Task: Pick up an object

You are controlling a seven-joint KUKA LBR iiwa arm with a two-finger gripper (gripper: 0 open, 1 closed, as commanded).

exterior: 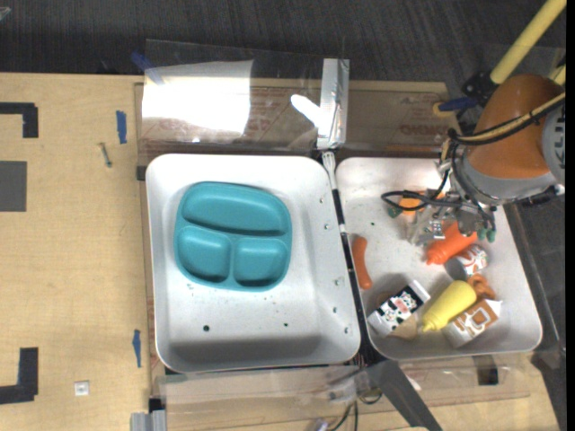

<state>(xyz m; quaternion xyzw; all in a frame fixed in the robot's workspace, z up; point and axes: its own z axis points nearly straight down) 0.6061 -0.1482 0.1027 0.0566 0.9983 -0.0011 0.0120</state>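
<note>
Left bin: occupied by a teal three-compartment tray, laid flat toward the far side.
Right bin: an orange carrot-like piece is seen by its left wall; a black-and-white block, a yellow bottle-shaped toy and a brown-and-white carton are clustered near the front.
Arm: reached in from the right, with the gripper lowered over an orange toy; finger state is not discernible.

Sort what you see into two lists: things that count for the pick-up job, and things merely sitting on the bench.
Belonging to the job:
end effector
orange toy beside it
yellow bottle
black-and-white box
orange stick
right bin that holds them

Just lying about:
teal divided tray
left bin under it
</note>
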